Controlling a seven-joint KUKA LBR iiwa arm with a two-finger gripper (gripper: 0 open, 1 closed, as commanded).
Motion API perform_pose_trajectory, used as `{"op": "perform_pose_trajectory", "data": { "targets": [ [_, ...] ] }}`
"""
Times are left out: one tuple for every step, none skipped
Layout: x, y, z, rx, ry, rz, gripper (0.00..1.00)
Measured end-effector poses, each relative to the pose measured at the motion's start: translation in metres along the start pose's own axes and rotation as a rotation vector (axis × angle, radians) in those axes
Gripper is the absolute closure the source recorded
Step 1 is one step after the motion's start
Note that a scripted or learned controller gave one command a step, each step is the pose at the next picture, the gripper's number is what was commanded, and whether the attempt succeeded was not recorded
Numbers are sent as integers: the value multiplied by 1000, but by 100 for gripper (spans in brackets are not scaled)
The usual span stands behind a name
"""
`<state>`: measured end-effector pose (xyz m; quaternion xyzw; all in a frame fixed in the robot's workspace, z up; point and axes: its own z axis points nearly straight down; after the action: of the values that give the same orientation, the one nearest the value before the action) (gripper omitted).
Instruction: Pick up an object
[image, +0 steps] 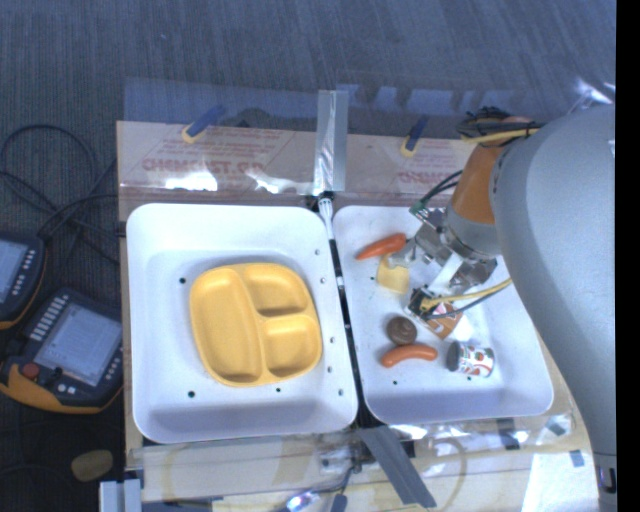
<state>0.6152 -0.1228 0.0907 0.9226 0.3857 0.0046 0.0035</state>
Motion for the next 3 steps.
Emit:
{"op": "perform_pose_trajectory", "data": {
  "targets": [
    [20, -2, 0, 28, -20, 371, 0],
    [-62, -44, 1, 5, -5, 340, 0],
    [6, -8, 3, 2, -7, 528, 0]
  ]
}}
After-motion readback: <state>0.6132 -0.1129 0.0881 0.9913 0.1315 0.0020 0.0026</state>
